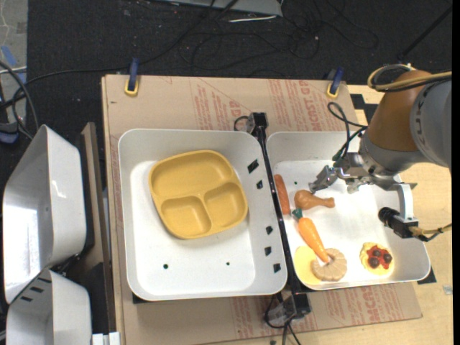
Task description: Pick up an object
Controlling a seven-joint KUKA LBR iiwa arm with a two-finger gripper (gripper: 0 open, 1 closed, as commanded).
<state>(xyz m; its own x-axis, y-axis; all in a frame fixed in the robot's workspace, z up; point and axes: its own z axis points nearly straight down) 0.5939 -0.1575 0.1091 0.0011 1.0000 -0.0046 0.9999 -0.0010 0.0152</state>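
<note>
The gripper [325,179] hangs over the right bin [413,268]; I cannot tell its grip. A chicken leg [314,200] lies just below it.

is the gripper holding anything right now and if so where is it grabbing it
Nothing is held. The gripper hangs above the right bin, fingers apart, just beside the chicken drumstick.

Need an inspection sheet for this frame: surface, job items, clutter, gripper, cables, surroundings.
Surface: cardboard-topped bench bearing left bin and right bin.
Job's things: in right bin, hot dog, drumstick, carrot, round cracker, berry tart.
Clutter: yellow divided plate in left bin.
Grippers: gripper above right bin near the drumstick; holding nothing visible.
Cables: black cables on the floor; cable loop by the arm.
Surroundings: two blue-and-yellow clamps at bench's far edge; white tubs at left.
</note>
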